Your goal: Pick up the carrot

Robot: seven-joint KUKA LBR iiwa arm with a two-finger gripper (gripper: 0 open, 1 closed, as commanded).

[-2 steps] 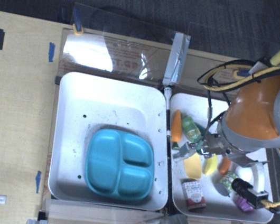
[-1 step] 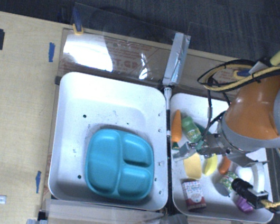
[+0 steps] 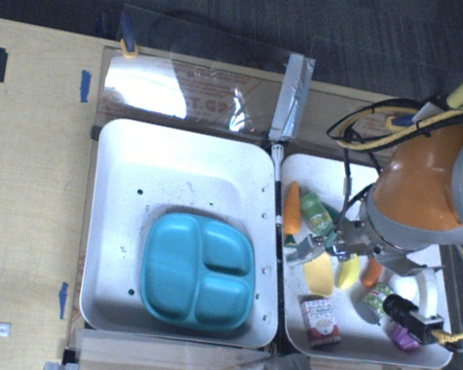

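Observation:
The carrot [image 3: 292, 211] is a slim orange piece lying lengthwise against the left wall of the right bin [image 3: 430, 358]. My gripper [image 3: 320, 246] hangs low in that bin, just right of and slightly below the carrot's lower end. It sits over a yellow wedge [image 3: 319, 277] and beside a green bottle [image 3: 316, 212]. The grey wrist and its orange band [image 3: 423, 182] cover the bin's upper right part. Nothing is visibly held.
A blue divided plate [image 3: 199, 270] lies in the left bin [image 3: 131, 153]. The right bin also holds a yellow piece [image 3: 347, 274], a small orange item [image 3: 371, 273], a red-brown packet [image 3: 322, 320], a green item [image 3: 376, 300] and a purple one [image 3: 405, 338]. Cables loop above the wrist.

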